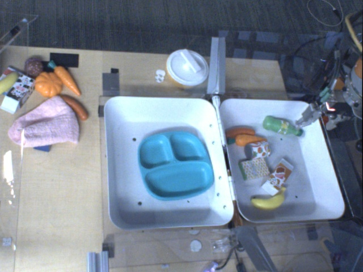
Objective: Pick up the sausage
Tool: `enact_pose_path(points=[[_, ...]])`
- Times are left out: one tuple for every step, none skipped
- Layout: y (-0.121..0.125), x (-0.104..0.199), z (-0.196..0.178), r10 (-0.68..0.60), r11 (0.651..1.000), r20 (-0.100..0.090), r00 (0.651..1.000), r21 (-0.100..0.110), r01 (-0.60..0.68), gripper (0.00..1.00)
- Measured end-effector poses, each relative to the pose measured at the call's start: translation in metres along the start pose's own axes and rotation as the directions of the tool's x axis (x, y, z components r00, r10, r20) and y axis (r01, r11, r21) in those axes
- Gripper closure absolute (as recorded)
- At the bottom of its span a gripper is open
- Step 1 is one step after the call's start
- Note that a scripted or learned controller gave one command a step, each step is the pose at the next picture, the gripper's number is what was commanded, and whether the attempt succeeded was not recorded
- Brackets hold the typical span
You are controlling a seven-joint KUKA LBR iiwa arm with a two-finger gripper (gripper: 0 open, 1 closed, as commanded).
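The sausage (240, 132), a short reddish-brown roll, lies at the upper left of the right bin (332, 174), close to the divider. Just below it an orange carrot (250, 141) touches it. My gripper (308, 118) hangs at the bin's upper right, right beside the cap end of a green bottle (281, 125). It is well to the right of the sausage, with the bottle between them. Nothing shows in its grasp.
The right bin also holds a strawberry-print box (260, 150), a patterned packet (254, 168), a small carton (280, 174) and a banana (269, 201). A blue divided tray (176, 164) fills the left bin (122, 152). A white lidded cup (188, 68), a pink cloth (45, 123) and toy vegetables sit on the bench.
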State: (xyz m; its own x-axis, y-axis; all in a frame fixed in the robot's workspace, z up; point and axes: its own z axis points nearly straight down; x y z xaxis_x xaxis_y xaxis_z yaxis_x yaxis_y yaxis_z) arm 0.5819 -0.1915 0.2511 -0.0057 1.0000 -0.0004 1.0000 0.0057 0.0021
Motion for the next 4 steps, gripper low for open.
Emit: enact_pose_path(points=[[0.009,0.07,0.137,-0.084,0.996,-0.001,0.996,0.002,0.084,0.0],[0.063,0.092,0.164,-0.031,1.0,0.001,1.0,0.0,0.031,0.0],[0.079,0.074,0.166,0.378,0.924,0.002,0.926,0.061,-0.377,0.0],[0.083,0.072,0.153,0.375,0.926,0.006,0.927,0.036,-0.375,1.0]])
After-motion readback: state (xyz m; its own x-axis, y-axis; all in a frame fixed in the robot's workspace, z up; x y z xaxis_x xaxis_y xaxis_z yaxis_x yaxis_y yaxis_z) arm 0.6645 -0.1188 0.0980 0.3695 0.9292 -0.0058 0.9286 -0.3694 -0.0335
